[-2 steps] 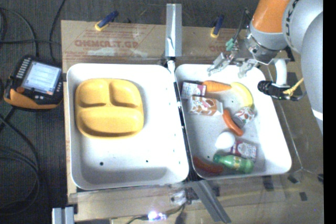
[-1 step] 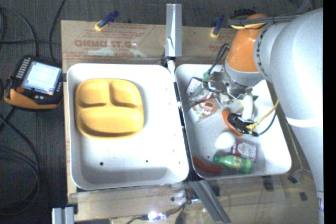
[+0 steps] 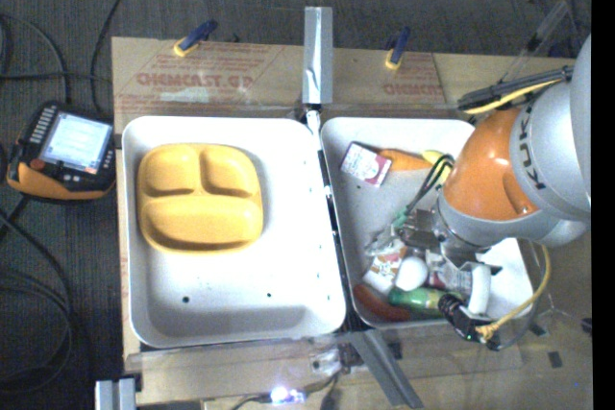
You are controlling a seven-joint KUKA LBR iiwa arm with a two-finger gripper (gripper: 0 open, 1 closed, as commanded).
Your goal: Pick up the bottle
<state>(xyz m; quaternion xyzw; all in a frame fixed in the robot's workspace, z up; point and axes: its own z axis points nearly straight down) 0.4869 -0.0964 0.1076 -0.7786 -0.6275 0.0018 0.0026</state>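
At the near edge of the right bin [image 3: 500,317], the bottle [image 3: 415,300] is seen lying on its side: a green body with a dark cap end toward the right, close against the front wall. The gripper [image 3: 454,276] is positioned low over this same corner, just beside and above the bottle, but its working end is masked by the wrist and cabling, so whether the pincer is released or clenched cannot be told, and no object can be confirmed in its hold.

Risks are judged as follows. The bottle is crowded: a red sausage-shaped item [image 3: 377,304] lies touching or nearly touching its left end, and a white rounded object [image 3: 411,274] sits just behind it. A closing grasp here is likely to catch a neighbour instead, or to nudge the bottle so it rolls along the wall. The nearness of the bin wall leaves little room on the front side, and a slip off the rounded body is to be expected.

Farther back, a crumpled wrapper [image 3: 386,253] is noted, then a red and white packet [image 3: 365,162] and an orange item [image 3: 404,158] near the rear wall; these are well apart from the bottle. In the left bin [image 3: 231,302], a yellow compartment tray [image 3: 200,197] is recorded, posing no obstruction.
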